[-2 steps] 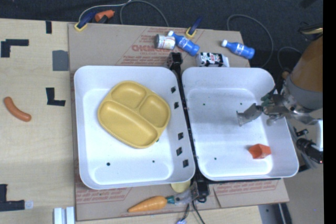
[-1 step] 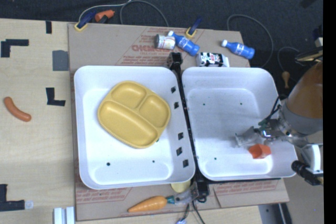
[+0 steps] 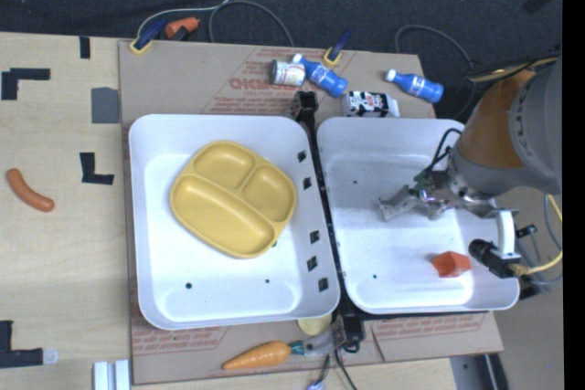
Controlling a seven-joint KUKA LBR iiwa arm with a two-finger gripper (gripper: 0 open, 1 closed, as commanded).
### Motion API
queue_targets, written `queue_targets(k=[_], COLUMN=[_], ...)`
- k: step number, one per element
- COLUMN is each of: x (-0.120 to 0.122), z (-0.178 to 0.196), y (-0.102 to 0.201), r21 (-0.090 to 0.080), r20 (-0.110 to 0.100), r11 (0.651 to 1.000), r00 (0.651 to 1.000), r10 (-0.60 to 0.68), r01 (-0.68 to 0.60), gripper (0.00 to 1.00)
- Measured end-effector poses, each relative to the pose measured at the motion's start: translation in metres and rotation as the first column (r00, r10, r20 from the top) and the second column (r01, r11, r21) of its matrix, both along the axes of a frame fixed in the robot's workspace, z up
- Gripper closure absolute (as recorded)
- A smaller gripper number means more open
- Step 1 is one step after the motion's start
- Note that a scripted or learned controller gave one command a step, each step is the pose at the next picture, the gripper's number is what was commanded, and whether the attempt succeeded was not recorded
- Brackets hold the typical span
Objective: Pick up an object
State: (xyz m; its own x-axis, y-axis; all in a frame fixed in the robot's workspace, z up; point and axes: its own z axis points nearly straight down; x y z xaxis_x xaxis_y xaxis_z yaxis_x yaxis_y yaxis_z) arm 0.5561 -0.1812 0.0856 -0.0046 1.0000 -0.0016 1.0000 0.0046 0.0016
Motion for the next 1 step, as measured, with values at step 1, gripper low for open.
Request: queue_targets(k=[1], x=[-0.0693], z=[0.0021], y=[-0.0455], r21=[-0.002], r20=[0.006], r11=[1.000], r00=[1.000], r10=[-0.008], r01=[0.008], gripper=[0.00])
